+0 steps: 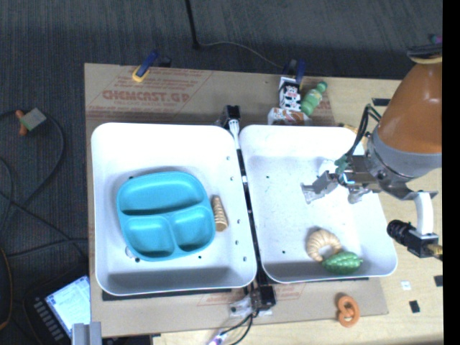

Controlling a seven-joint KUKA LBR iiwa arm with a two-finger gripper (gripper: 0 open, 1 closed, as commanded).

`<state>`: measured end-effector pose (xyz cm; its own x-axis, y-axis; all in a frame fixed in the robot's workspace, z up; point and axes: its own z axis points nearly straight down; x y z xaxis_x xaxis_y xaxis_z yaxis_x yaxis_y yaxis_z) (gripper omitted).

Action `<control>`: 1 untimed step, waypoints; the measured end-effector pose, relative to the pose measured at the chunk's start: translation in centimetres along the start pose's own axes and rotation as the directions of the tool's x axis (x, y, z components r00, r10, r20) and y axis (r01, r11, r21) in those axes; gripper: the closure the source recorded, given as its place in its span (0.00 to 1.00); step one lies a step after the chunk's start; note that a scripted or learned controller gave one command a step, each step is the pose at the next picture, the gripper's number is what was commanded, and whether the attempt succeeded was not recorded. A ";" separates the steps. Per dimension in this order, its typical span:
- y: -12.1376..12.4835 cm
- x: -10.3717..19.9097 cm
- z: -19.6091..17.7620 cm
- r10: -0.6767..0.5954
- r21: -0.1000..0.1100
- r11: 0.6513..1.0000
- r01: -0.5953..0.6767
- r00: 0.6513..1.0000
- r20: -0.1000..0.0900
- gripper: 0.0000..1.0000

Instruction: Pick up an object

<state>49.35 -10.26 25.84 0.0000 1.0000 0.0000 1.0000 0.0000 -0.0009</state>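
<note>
- Camera view, arm: grey iiwa w/ orange band comes in from the right; gripper (332, 185) hangs over the right bin (273, 157), upper-middle area, fingers pointing left.
- Gripper state: fingers look spread apart w/ a gap between them, nothing between them. Open, not gripping, as far as this slanted view lets me judge.
- Task things, right bin: tan curled pastry-like toy (323, 242) near the bin's front edge, green leafy toy (342, 262) touching it on the front-right side. Both well apart from the gripper, toward the viewer.
- Left bin (108, 149): blue divided tray (164, 214) takes up the middle; small tan ridged piece (219, 213) just beside the tray's right rim, near the wall between the bins.
- Off-bin bits: orange ring (348, 309) on the bench front-right, green-and-white toy (302, 100) behind the bins. Prob. not targets.
- Step in hand (judgement): approach / pre-grasp. Nothing picked yet, arm above bin floor, no object under the fingers.
- Next move calls for: shift toward the bin's front to sit over the pastry or green toy, line the fingers across the narrow side, drop, then close.
- Risk: the 2 toys touch, so a grasp may catch both or push one off; both sit close to the front wall, little room for a finger there.
</note>
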 end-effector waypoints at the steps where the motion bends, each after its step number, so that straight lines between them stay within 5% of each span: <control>1: 0.7 0.9 17.1 0.001 -0.008 1.000 -0.001 1.000 0.000 0.00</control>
<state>50.03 -9.34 8.74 0.0007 1.0000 -0.0001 1.0000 -0.0007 0.0066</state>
